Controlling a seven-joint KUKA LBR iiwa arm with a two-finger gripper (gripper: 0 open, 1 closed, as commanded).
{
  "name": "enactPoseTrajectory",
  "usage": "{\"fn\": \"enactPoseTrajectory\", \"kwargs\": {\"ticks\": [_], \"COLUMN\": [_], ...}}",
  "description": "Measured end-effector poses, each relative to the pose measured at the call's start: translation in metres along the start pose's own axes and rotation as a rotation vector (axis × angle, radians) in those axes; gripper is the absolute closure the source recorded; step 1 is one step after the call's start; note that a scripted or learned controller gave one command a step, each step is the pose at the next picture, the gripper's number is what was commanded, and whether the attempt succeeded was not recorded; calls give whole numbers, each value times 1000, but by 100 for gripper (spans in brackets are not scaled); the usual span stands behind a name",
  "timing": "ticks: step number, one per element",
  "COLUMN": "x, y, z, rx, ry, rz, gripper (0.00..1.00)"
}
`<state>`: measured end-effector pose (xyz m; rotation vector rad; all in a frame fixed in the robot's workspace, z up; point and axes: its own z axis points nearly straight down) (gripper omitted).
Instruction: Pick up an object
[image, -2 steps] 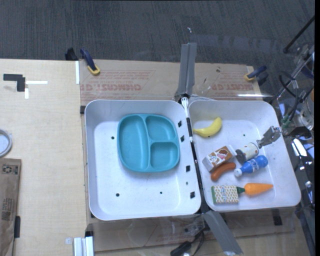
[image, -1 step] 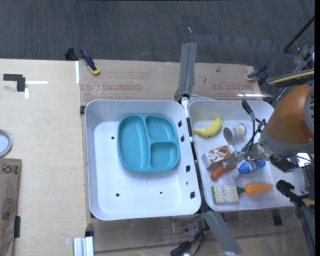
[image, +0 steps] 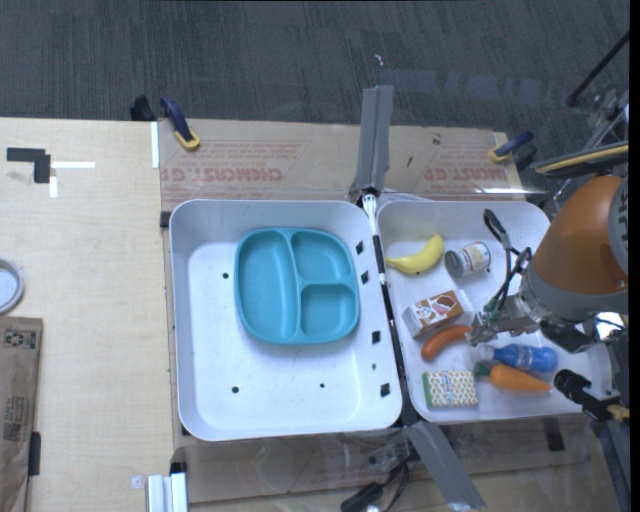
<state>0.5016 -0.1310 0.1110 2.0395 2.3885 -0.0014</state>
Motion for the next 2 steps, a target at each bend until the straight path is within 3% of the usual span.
{"fn": "enactPoseTrajectory", "kwargs": {"ticks": [1, 2], "x": [0, -1], "y": [0, 0], "z": [0, -9], "rx": [0, 0], "ry": [0, -1], "rz": [1, 2], "gripper": [0, 100]}}
